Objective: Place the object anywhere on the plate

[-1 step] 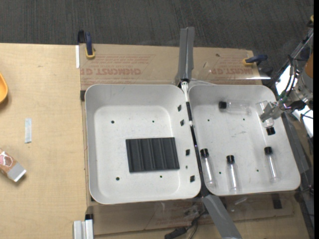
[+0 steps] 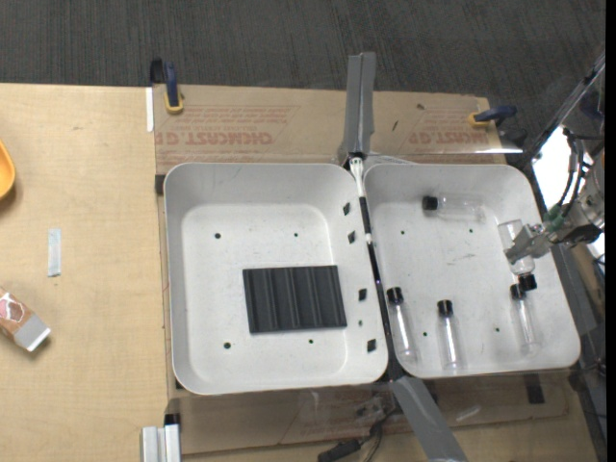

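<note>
So, left to right, we read the scene as follows.
Desk: we see bare wood at the far left, with a small wrapped item near its edge, well apart from both bins.
Left bin: we see a dark ribbed plate lying flat near its middle, with nothing on it.
Right bin: we count three clear vials with black caps near the front, the left vial, the middle vial and the right vial, and a fourth vial lying near the back.
Hand: it sits at the right bin's right side, just above the right vial; we cannot tell how it is set or whether it holds anything.
Step in hand: we judge it a pick, with the placing not yet done.
Doing it well: we would close across the tube's middle, since a round glassy body may roll or slip, lift clear of the divider, and lower flat onto the ribs.
</note>
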Controlling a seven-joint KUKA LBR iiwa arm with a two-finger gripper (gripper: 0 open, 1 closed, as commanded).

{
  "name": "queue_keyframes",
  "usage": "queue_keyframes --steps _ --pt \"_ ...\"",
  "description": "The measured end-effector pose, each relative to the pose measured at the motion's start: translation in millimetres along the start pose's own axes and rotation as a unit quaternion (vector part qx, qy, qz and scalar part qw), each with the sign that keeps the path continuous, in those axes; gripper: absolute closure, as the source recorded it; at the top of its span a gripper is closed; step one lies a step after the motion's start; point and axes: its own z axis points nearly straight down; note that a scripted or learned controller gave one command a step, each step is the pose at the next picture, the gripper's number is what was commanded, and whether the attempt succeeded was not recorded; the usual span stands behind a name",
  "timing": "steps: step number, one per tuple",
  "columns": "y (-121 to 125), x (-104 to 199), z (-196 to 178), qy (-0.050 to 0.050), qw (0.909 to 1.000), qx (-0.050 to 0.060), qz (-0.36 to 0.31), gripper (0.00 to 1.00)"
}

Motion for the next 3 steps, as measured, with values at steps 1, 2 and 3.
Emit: queue_keyframes --steps 1,2,3 --pt "-7 56 -17 0.0 0.9993 0.0 -0.036 1.0" --pt "2 116 -35 -0.001 0.9966 -0.001 -0.082 1.0" --pt "17 168 -29 -0.001 0.9995 0.001 0.033 1.0"
